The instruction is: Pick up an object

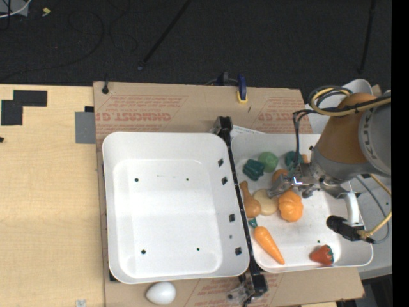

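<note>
In the right bin (345,256) lie several toy foods. An orange pumpkin (291,206) sits mid-bin beside a pale beige piece (266,204) and a brown drumstick shape (247,197). A carrot (269,244) lies toward the front, and a red pepper (322,254) rests in the front right corner. A dark green piece (254,168), a light green ball (268,160) and a teal piece (292,158) sit at the back. My gripper (289,181) is low in the bin, just behind the pumpkin, and its metal head covers a small orange-brown item.
The left bin (128,171) stands beside the right one, with a black clamp strip (233,197) between them. A white egg (160,293) lies on the cardboard in front of the left bin. The arm's orange band (345,136) and cables (329,98) hang over the right bin's back right.
</note>
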